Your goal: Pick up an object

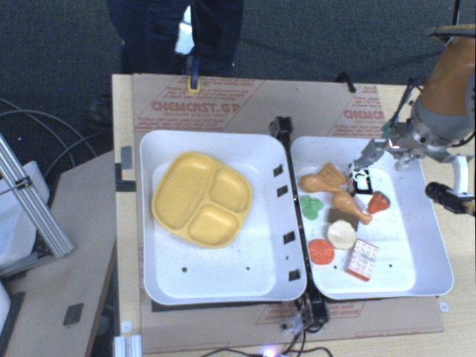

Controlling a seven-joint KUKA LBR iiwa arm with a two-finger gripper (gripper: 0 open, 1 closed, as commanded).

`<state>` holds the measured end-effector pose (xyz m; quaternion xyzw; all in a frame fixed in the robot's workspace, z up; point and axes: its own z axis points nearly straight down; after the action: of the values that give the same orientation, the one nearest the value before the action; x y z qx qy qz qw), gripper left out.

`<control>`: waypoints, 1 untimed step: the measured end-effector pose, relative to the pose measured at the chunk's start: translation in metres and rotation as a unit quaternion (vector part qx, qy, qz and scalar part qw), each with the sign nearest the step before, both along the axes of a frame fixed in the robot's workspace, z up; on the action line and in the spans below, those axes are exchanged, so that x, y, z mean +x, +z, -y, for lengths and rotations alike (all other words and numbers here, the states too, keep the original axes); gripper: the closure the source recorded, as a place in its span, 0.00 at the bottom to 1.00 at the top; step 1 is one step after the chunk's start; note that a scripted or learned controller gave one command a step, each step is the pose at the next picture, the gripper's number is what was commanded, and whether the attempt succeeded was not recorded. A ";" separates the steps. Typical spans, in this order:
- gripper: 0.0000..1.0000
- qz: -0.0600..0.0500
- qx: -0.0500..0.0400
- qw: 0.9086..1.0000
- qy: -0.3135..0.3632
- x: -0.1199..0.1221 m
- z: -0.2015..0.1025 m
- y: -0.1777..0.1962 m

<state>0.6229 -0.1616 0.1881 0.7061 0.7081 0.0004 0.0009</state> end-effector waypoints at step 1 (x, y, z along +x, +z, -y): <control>0.00 0.000 -0.001 1.000 -0.001 -0.038 -0.016 -0.106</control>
<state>0.5848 -0.1452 0.0821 0.7068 0.7075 -0.0003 0.0016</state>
